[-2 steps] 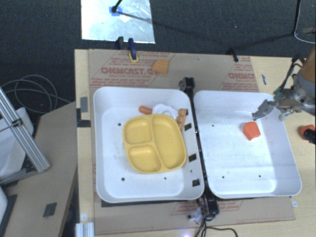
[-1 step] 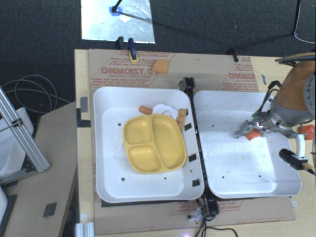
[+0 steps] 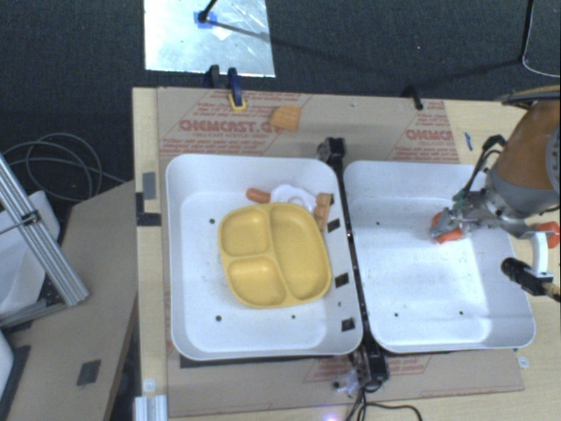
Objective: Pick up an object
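Observation:
The left bin point(image 3: 188, 261) holds a yellow three-part plate point(image 3: 273, 254). Behind the plate lie a small orange sausage-shaped piece point(image 3: 258, 196), a white item point(image 3: 291, 196) and a tan block point(image 3: 323, 209). My gripper point(image 3: 452, 220) hangs low over the right bin point(image 3: 412, 323), near that bin's right side, far from the left bin's objects. A small orange-red piece point(image 3: 443, 232) shows at the gripper's tip, just above the bin floor. Whether it is a loose object or part of the gripper is unclear.
An orange-tan lump point(image 3: 285, 117) lies on the cardboard behind the bins. A yellow and blue clamp point(image 3: 234, 88) stands at the bench's back edge, with a shiny sheet point(image 3: 209, 24) beyond it. A black divider point(image 3: 344, 253) runs between the bins.

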